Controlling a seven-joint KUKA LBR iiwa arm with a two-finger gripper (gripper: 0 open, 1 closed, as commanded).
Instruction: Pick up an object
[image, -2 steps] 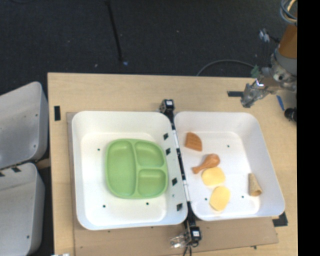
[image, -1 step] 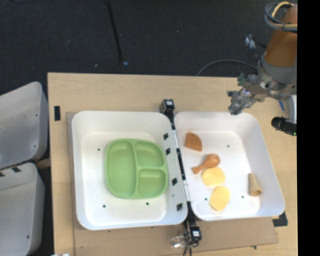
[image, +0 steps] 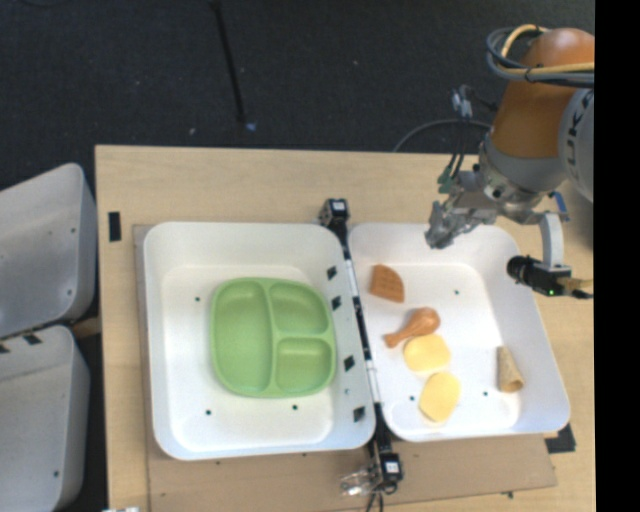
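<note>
Five small food pieces lie in the right bin (image: 520, 300), and any of them could serve as the thing to pick up; the nearest to the gripper (image: 441, 234) is the brown wedge (image: 388, 283), which sits near the bin's far left corner, close to the divider between the two bins. The gripper hangs over the far edge of that bin, and the wedge lies from it toward the worktop's near edge and a little toward its left edge. The wedge's long axis runs roughly along the divider. Whether the gripper is clenched or released I cannot tell. The drumstick (image: 414, 326) lies just beyond the wedge, slanted toward the near left.
</note>
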